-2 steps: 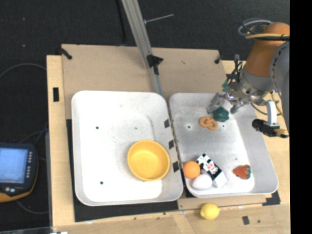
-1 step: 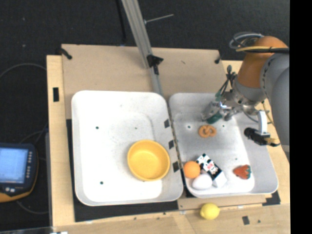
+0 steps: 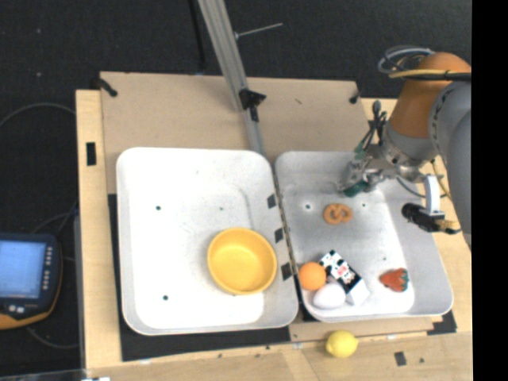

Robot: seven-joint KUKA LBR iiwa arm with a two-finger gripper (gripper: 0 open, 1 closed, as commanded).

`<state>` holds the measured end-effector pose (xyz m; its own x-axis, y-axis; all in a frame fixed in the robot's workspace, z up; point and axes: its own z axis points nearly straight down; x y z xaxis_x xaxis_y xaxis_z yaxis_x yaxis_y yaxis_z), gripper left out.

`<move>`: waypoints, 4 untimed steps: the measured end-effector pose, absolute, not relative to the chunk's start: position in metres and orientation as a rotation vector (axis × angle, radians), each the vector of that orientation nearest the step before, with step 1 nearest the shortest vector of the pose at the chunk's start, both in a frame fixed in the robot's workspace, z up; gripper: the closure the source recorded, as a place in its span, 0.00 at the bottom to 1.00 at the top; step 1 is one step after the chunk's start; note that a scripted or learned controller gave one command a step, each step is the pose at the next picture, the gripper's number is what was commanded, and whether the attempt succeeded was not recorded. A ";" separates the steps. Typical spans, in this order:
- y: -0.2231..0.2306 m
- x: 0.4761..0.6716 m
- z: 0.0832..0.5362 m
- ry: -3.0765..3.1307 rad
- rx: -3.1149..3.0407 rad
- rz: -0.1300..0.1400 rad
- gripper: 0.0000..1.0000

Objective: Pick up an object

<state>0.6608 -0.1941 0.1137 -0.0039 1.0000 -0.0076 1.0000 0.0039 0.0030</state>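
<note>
**Arm waits over the right bin, nothing taken yet**

Nearest lies a lemon (image 3: 341,344) on the bench. In the right bin (image 3: 413,248), an orange ball (image 3: 311,275) and strawberry (image 3: 394,279) sit at 6 o'clock, a pretzel (image 3: 337,213) centrally. The gripper (image 3: 359,178) hovers at 12 o'clock; I cannot tell its state.

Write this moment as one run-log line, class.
hand: over right bin, far end | pretzel: near hand, apart | yellow bowl: left bin | lemon: on bench, outside bins
</note>
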 end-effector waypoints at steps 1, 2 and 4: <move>-0.192 0.655 0.174 2.218 2.217 0.008 1.00; -0.193 0.652 0.219 2.219 2.217 0.006 1.00; -0.141 0.636 0.267 2.226 2.216 -0.002 1.00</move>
<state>0.6361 -0.1414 0.2665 -0.0045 1.0000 -0.0011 1.0000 0.0045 -0.0006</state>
